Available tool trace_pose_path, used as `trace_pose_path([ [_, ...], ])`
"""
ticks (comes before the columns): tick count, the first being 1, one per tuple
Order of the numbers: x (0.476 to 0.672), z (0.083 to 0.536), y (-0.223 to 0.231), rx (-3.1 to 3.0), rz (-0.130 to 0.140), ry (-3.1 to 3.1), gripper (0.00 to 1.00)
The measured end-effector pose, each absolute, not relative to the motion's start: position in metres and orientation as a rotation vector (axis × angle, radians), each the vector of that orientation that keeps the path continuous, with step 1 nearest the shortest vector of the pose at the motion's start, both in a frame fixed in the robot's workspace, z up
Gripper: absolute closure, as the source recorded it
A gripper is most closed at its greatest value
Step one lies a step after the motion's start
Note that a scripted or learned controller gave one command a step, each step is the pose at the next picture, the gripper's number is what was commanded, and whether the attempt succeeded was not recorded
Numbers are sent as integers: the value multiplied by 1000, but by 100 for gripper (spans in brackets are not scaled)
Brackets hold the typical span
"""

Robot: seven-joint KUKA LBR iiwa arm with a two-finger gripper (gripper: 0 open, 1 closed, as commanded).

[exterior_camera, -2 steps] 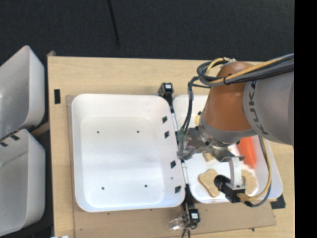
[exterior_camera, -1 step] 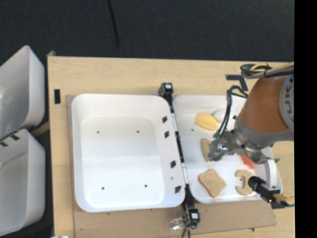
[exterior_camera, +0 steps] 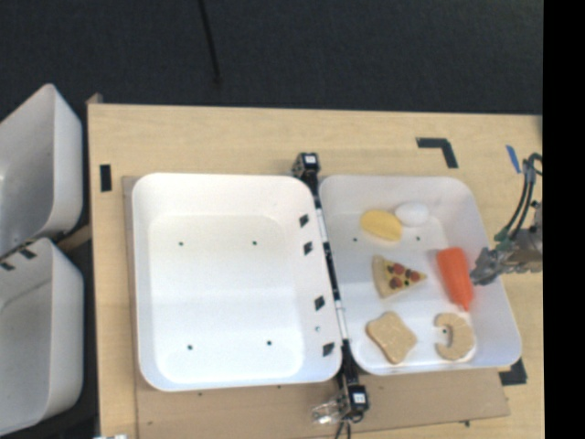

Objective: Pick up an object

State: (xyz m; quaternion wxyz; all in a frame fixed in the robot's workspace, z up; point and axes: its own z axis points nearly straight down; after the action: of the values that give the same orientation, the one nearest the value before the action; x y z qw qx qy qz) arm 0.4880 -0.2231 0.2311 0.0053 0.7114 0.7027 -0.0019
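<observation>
Reaching in at the far right, the tool [exterior_camera: 486, 268] sits low at the right bin's right-hand side, just beside the orange carrot; its tips are too small and blurred to tell whether they are parted or closed, and nothing can be seen between them.

From the left: two white containers [exterior_camera: 37, 245] stand off the bench's left edge, one behind the other. On the pale wooden bench [exterior_camera: 228, 140] lies the left bin [exterior_camera: 146, 282], a shallow white tray with a few small dark dots on its floor. A row of black clips runs down the seam where it meets the right bin [exterior_camera: 494, 337], with a small black fitting at each end of the seam.

Toy foods lie in the right bin. Nearest the seam at the front is a slice of toast [exterior_camera: 391, 337]. Behind it lies a pizza slice [exterior_camera: 397, 277] with red toppings, its tip pointing right. Further back sits a yellow lemon-like piece [exterior_camera: 381, 225], touching a white rounded piece [exterior_camera: 413, 213] at its right. At the front right lies a tan curved piece [exterior_camera: 453, 336], perhaps a mushroom slice. The carrot [exterior_camera: 454, 277] lies lengthwise between the pizza slice and the tool. Dark cables [exterior_camera: 524, 199] hang above the tool.
</observation>
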Motion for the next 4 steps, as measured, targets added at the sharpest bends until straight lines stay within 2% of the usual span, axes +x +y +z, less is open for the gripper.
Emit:
trace_pose_path([
  [1, 548, 325, -93, 2195, 17, 2234, 100],
  [2, 488, 309, -70, 2218, -2, 2227, 100],
  [3, 523, 310, 25, 2209, 5, 2232, 100],
  [4, 521, 301, 79, 2214, -1, 2231, 100],
])
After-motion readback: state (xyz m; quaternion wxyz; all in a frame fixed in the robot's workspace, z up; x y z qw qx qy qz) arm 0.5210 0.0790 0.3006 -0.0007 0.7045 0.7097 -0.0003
